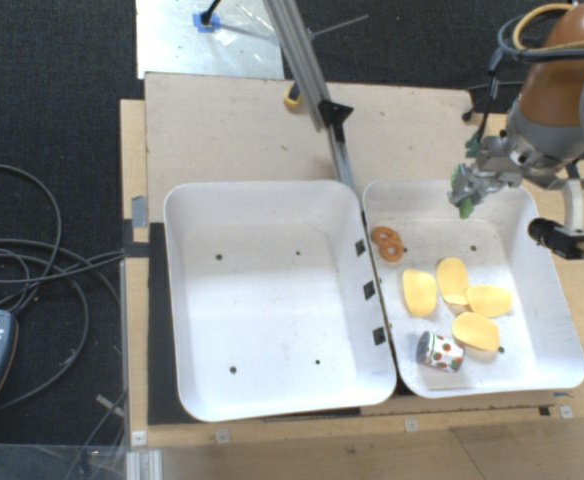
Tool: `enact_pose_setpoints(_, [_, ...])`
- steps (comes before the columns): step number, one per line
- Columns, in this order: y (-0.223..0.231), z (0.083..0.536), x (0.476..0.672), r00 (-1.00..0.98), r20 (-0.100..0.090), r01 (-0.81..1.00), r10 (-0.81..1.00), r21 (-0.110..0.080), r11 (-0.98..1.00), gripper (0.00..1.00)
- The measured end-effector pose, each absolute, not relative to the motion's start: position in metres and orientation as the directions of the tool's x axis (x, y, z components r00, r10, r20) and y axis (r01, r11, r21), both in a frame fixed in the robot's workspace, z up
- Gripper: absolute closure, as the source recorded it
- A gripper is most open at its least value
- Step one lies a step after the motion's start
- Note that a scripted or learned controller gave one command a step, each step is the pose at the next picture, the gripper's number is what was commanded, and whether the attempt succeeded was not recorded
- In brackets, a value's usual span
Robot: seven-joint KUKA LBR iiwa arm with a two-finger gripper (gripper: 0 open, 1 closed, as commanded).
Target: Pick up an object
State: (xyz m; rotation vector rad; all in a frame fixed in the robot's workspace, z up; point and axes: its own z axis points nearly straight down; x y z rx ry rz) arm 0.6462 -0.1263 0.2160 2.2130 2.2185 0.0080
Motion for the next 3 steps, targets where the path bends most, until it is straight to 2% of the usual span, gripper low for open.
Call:
enact_pose_setpoints(1, [-0.127, 0.271, 0.648, -0.005, -0.002, 1.0, 1.0, 0.009, 0.005, 1.0])
enact_pose_setpoints(2, [-0.077, 0.274, 0.633, -0.01, 0.002, 1.0, 1.0, 0.001, 0.01, 1.0])
enact_pose_setpoints(3, [-0.02, 0.256, 0.616, -0.01, 0.003, 1.0, 1.0, -0.002, 0.01, 1.0])
